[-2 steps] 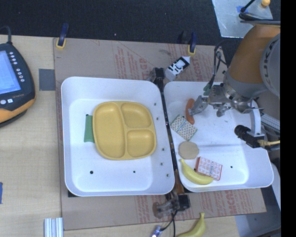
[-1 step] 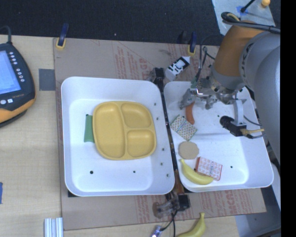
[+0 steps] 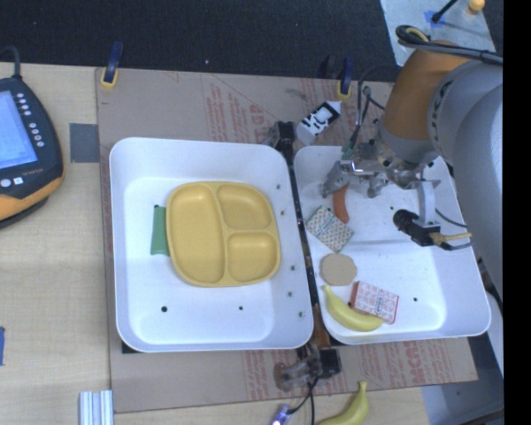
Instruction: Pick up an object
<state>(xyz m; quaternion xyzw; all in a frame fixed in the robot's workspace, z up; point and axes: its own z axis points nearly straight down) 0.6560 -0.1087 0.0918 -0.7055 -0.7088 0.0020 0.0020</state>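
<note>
Sausage (image 3: pixel 340 205), small and reddish, lies in the right bin (image 3: pixel 442 312) near its upper left, and your gripper (image 3: pixel 352 177) hangs just above it; you cannot tell how the gripper is set. Just below sit a checkered packet (image 3: pixel 329 228), a round tan cookie (image 3: pixel 338 269), a banana (image 3: pixel 347 312) and a red-and-white packet (image 3: pixel 374 301). In the left bin (image 3: pixel 133 237) you have a yellow divided plate (image 3: pixel 221 232) partly covering a green strip (image 3: pixel 159 230).
</note>
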